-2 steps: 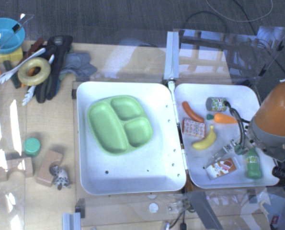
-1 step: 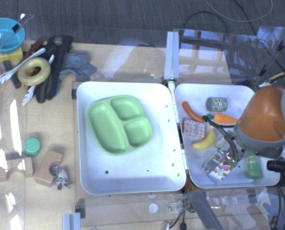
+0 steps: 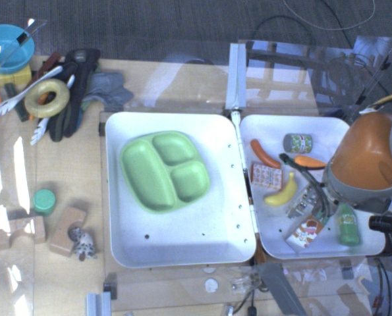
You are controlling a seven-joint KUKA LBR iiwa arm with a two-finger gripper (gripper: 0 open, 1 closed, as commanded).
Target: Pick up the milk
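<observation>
I read the milk carton [image 3: 306,232] as a light, stiff little box, probably a toy, with flat smooth sides that could slip if pinched off-centre. It seems sturdy enough for a firm squeeze, though a thin-walled carton may dent. I would take it across its 2 long flat faces, near the middle of its length, with the pads square to the sides; as it lies slanted, the wrist would need to turn to match.

The carton is small and mostly white, with red and orange printing along 1 side. It lies on its side, tilted, low in the right bin [image 3: 273,245], close to that bin's front wall. A green bottle [image 3: 347,226] lies just to its right, and a yellow banana [image 3: 281,191] sits above and to its left, apart from it.

The gripper [image 3: 306,201] hangs just above the carton in my view, between it and the banana. I cannot tell how its pincer stands: the metal parts are a small blurred tangle under the orange-banded wrist [image 3: 365,158], and I see nothing clearly pinched there. By my judgement the milk is not yet lifted.

The left bin [image 3: 130,242] bears a green divided tray [image 3: 164,170].
</observation>
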